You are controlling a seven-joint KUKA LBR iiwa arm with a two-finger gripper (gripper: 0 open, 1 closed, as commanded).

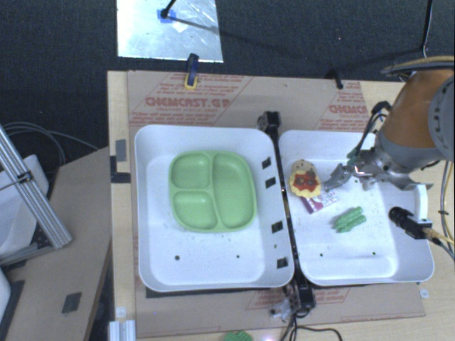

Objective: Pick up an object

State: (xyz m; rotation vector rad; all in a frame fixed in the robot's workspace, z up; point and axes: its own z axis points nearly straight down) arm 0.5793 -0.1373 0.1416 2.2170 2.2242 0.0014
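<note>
I see the tool (340, 177) hovering in the right white bin (370, 265) beside the red-yellow soft toy (305, 179), grip state unclear, nothing lifted.

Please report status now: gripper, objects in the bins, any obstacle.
Gripper low over right bin, nothing seen between fingers. Red-yellow toy and pink packet just left of it; green object below. Green divided plate in left bin, no obstacle.

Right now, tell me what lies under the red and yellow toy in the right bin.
A pink-and-white packet pokes out from beneath the red and yellow toy; how much of it the toy covers is hidden.
</note>
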